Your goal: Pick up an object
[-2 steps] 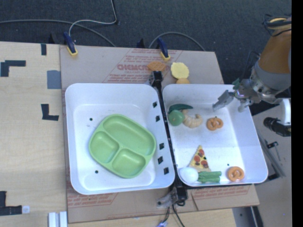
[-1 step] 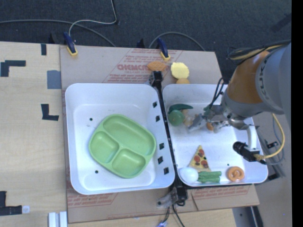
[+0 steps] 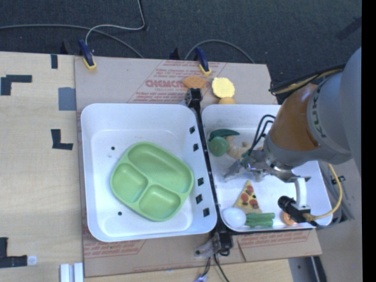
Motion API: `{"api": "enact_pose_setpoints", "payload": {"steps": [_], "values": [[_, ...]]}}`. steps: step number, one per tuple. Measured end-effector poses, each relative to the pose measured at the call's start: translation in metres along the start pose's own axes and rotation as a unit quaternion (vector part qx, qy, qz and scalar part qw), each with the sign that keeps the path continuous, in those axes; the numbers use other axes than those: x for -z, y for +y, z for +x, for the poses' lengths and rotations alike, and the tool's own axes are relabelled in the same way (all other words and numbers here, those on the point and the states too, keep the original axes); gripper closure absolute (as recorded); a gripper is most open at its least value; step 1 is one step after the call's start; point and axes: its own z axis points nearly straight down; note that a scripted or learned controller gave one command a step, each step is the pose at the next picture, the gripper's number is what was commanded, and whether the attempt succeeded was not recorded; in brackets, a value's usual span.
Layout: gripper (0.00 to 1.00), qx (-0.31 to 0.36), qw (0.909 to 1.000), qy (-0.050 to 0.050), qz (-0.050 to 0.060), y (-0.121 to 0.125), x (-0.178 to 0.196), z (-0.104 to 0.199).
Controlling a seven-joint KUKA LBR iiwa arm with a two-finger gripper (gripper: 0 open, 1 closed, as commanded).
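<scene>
Wooden bench (image 3: 35,169), cardboard sheet (image 3: 147,81), two white bins (image 3: 97,122), yellow toy (image 3: 223,88)

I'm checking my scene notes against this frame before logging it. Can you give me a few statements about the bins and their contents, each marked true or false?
1. The green divided plate lies in the left bin. True.
2. The pizza slice toy lies on the green plate. False: it lies in the right bin, near its front.
3. The gripper is over the right bin. True.
4. The white egg sits in the left bin. False: it is in the right bin's front corner, next to a green piece.
5. A yellow toy lies outside the bins, on the cardboard behind them. True.
</scene>
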Motion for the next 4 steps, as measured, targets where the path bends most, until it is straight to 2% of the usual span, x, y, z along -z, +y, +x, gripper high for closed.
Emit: {"api": "enact_pose_setpoints", "payload": {"steps": [1, 2, 3, 4], "values": [[0.00, 0.000, 1.0000, -0.001, -0.005, -0.043, -0.009, -0.005], [0.00, -0.001, 1.0000, -0.001, -0.002, 0.000, 0.081, -0.056], [0.00, 0.000, 1.0000, 0.000, 0.000, -0.027, 0.021, 0.000], [0.00, 0.000, 1.0000, -0.001, -0.004, -0.044, -0.009, 0.006]]}}
